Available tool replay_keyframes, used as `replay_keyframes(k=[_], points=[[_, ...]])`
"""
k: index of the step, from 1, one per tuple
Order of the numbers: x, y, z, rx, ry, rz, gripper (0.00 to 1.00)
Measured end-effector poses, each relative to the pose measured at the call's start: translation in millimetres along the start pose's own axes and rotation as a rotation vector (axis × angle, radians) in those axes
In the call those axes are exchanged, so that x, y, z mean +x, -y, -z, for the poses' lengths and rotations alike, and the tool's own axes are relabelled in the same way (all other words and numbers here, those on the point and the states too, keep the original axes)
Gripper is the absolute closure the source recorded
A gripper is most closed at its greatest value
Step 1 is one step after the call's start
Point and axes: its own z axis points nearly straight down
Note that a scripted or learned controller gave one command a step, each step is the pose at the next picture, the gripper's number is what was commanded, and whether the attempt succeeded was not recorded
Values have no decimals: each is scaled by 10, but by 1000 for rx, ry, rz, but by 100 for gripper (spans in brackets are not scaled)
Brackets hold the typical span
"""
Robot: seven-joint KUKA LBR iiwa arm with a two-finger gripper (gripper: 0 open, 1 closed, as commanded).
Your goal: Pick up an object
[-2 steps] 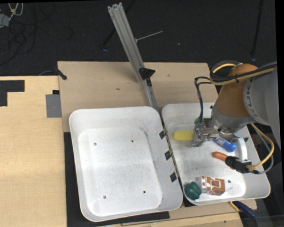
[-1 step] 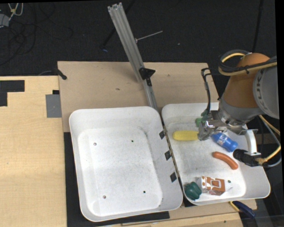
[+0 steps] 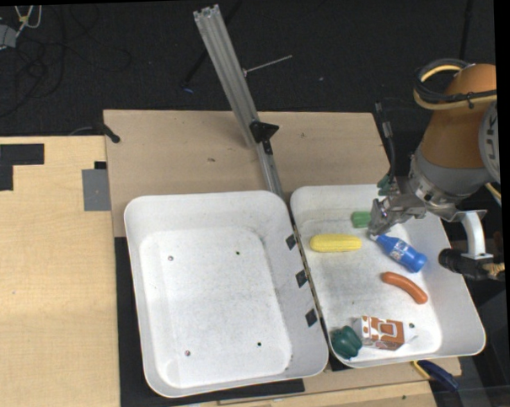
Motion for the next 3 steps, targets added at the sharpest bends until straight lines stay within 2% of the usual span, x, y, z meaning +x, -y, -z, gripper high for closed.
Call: replay_keyframes(k=[1, 3], points=[[-2, 0, 18, 5, -1, 3, 100], [959, -128, -32, 6, -3, 3, 100]])
